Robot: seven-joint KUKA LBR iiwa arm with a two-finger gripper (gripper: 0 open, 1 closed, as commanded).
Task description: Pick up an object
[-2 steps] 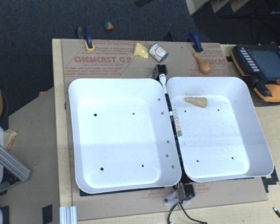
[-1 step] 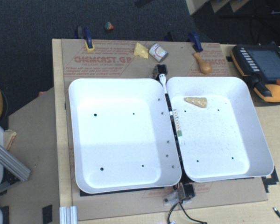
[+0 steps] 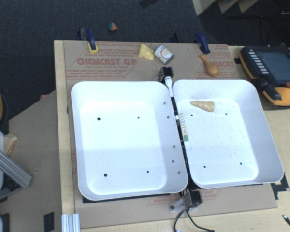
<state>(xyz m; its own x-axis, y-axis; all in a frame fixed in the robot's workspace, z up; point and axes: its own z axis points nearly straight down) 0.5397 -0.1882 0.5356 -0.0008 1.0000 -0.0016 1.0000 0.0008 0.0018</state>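
Item for pickup: one tan wedge-shaped object (image 3: pixel 203 105) lies in the right bin (image 3: pixel 261 129), near the bin's far wall and toward the side nearest the divide between bins. It rests flat on the white floor, apart from the walls. Its long axis runs roughly across the view, left to right; the narrow tip points to the view's left and the broader end sits to the right, slightly lower. Judged: a grasp across the short axis would suit it, and the clear floor on all sides leaves room for a descent.

The left bin (image 3: pixel 87 144) adjoins the right one along a dark seam at centre. Both bins sit on a brown board (image 3: pixel 67 62) laid on the tabletop (image 3: pixel 287 124); two blue clamps (image 3: pixel 91 38) at the board's far edge appear to pin it, presumably to keep the bins from shifting.

Loose items lie on the board beyond the bins, outside the working area: a yellow wedge (image 3: pixel 146 52), a small white box (image 3: pixel 164 54) just beside it, and a tan pear-like piece (image 3: pixel 210 66). A handheld pendant (image 3: pixel 270 69) rests at the right of the view.

State of the fingers: cannot be told at this moment.
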